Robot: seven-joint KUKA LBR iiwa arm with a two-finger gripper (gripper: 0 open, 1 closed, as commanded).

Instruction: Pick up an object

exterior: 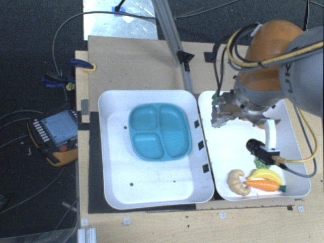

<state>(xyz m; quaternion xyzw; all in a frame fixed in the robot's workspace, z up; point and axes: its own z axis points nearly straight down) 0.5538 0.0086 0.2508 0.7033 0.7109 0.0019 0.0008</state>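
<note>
In the right bin [225, 151], several small toy foods lie huddled in the near right corner. They are a beige knobbly piece [237, 181], a yellow banana [267, 174], an orange carrot [263, 185] and a green piece [260, 162] half hidden behind them. My gripper [223, 116] hangs over the far left part of this bin, up and to the left of the pile and well apart from it. The grey arm with its orange band [271, 39] covers the bin's far right corner. I see nothing held in the gripper.
The left bin [112, 151] holds a blue divided plate [159, 131]. A black part with a white bracket [259, 148] hangs off the wrist just above the pile. A slanted metal pole [169, 27] crosses the bench's back. Clamps [71, 75] and a blue device [55, 128] lie off the bench's left.
</note>
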